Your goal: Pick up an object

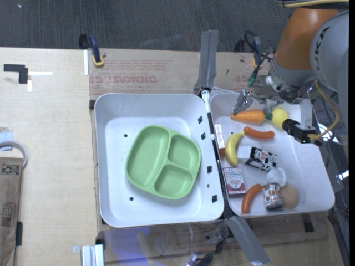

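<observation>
- Camera view: the gripper (244,100) hangs over the far left corner of the right bin (319,173), directly above the leaf end of the carrot (249,116).
- Hand state: the fingers are small and dark against the bin wall; whether they are spread or pressed together cannot be told, and nothing is seen between them.
- Task object: the carrot lies flat on the bin floor, long axis across the bin, nearest to the gripper. It is judged to be a light, stiff plastic toy with a smooth, tapering body that may slip.
- Grip point: take hold across the thick middle, fingers at right angles to the long axis. The narrow tip offers little surface.
- Neighbours: a yellow lemon (279,116) touches or nearly touches the carrot's right end. A red sausage (258,132) lies just below. A banana (232,147) lies near the bin's left wall.
- Other contents: a small black-and-white carton (261,158), a red box (234,180), a second sausage (250,198), a can (271,196) and a brown ball (288,195) crowd the near half.
- Edges: the bin's far wall and left wall stand close to the carrot, so side approach is restricted; descent from above is judged the clearest path.
- Open room: the left bin (111,148) holds a green divided plate (163,162), with bare floor around it.
</observation>
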`<action>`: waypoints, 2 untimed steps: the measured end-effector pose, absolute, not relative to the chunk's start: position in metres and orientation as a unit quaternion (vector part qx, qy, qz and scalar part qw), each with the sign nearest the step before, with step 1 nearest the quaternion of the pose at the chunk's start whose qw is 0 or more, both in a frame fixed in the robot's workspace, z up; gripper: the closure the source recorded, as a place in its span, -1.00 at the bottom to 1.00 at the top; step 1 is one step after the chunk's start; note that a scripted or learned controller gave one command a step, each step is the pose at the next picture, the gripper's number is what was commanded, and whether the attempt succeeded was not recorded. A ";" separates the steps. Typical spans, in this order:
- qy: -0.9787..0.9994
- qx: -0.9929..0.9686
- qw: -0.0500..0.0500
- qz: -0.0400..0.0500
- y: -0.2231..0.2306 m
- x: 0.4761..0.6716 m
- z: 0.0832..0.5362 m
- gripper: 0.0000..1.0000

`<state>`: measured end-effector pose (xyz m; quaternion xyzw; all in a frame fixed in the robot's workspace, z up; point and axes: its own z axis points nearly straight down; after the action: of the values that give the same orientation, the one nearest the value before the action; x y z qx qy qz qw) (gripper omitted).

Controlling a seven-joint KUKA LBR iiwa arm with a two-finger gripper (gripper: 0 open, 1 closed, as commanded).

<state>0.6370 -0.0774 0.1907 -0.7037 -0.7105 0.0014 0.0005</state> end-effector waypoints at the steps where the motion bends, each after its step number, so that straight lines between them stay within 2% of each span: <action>1: -0.651 -0.759 0.001 0.002 -0.043 0.554 0.210 -1.00; 2: -0.729 -0.685 -0.001 0.001 -0.057 0.540 0.317 -1.00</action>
<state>0.5401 -0.0572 0.3168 -0.6845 -0.7290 0.0008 -0.0006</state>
